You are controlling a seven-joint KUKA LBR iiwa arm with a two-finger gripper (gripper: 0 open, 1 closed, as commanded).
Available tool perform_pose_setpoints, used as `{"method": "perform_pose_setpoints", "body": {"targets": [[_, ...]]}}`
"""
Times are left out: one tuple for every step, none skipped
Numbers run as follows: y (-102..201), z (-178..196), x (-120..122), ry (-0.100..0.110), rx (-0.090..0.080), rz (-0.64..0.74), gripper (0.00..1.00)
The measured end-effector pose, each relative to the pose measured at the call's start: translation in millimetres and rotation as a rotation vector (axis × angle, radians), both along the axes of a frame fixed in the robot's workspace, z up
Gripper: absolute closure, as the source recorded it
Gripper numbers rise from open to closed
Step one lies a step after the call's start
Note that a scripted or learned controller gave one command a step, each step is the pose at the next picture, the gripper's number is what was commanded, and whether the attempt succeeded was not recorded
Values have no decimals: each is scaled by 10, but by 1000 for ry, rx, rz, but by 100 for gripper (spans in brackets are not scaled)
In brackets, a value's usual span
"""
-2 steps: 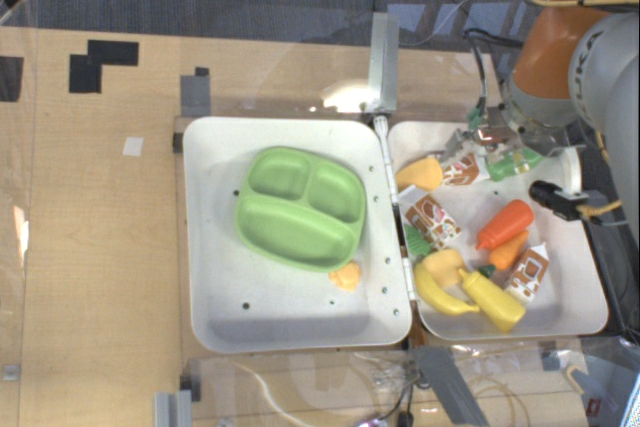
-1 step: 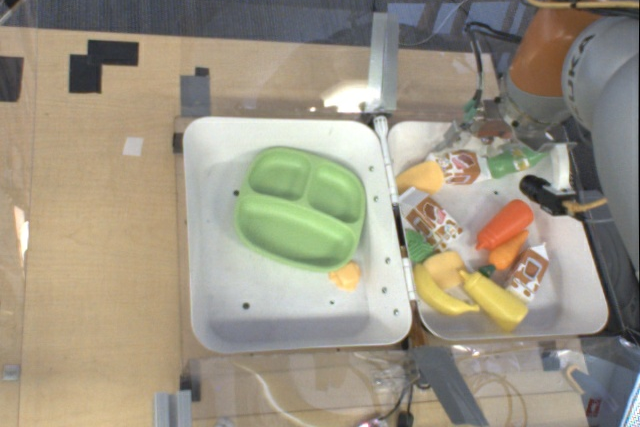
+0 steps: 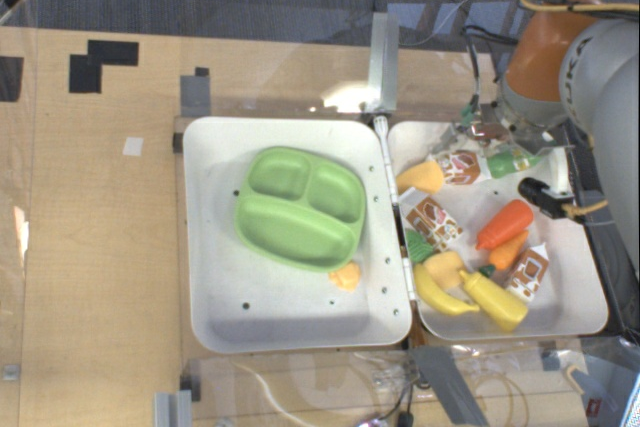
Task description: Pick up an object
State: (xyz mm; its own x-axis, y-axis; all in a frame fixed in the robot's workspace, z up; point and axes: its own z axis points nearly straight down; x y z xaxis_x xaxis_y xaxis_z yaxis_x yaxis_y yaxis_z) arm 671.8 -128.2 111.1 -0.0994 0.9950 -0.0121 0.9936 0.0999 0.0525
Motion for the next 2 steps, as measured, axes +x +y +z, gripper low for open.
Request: {"method": "perform_pose_setpoints", "body": {"targets": [[9,4,-175,-6,0,-18,0],[118,2,-262,-6,0,-81,0]]}}
